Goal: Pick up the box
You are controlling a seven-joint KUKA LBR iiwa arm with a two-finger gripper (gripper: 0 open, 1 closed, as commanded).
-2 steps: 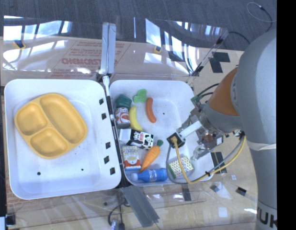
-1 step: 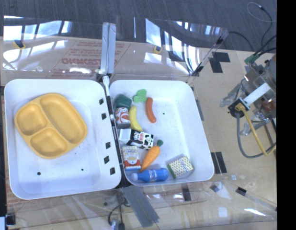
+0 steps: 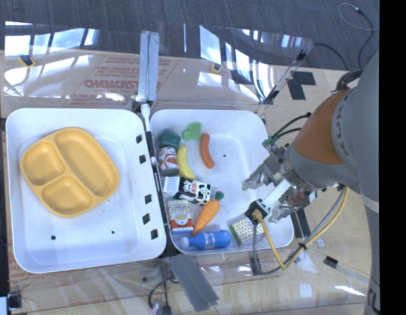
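Claw (image 3: 254, 182): hung over the bare side of the bin nearer the arm (image 3: 246, 140); spread or pressed together, could not tell.
Box (image 3: 192, 190): black-and-white, lay in that bin's far side, beyond the claw, away from the arm.
Axis: roughly along the reach, slightly tilted.
Neighbours: banana (image 3: 184, 162) above, carrot (image 3: 207, 215) touching below.
Move: judged 1 straight reach outward.

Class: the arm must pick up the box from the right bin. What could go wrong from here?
1. The cow-print box is crowded by the banana and carrot, so a grab may catch those instead.
2. A second box lies right beside it; the wrong one could be picked.
3. The gripper hangs near the bin's right wall, away from both boxes.
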